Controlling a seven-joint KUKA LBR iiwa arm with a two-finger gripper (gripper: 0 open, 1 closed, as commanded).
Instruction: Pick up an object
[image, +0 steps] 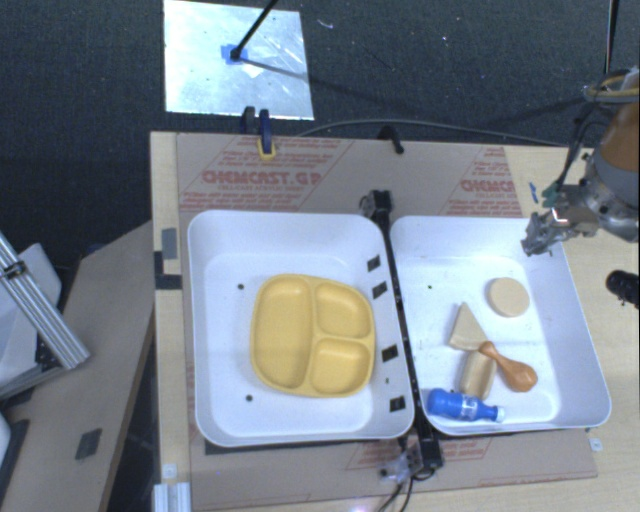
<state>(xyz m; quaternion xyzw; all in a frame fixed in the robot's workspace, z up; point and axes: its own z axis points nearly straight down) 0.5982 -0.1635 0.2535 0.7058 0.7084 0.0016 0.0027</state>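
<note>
on the counter (165, 330), two white bins side by side

left bin (225, 240): holds a yellow divided plate (312, 335), three compartments, lying flat near the middle

between the bins, a black divider (392, 300) running front to back

right bin (430, 250): several things gathered toward the near half
- blue bottle (463, 407) on its side at the front edge, white cap pointing right
- tan wedge (466, 328) just above it, touching a wooden cylinder (477, 374) standing below
- wooden spoon (507, 366) beside the cylinder, bowl end to the right
- round tan disc (508, 297) flat, a little apart from the wedge, toward the back right

farther right, at the bin's back right rim: end effector (540, 238) hanging over the rim, apart from every object, nothing seen between its fingers; width of opening too small and blurred to tell

behind, at the counter's far edge, a yellow and blue clamp (265, 135)
</note>
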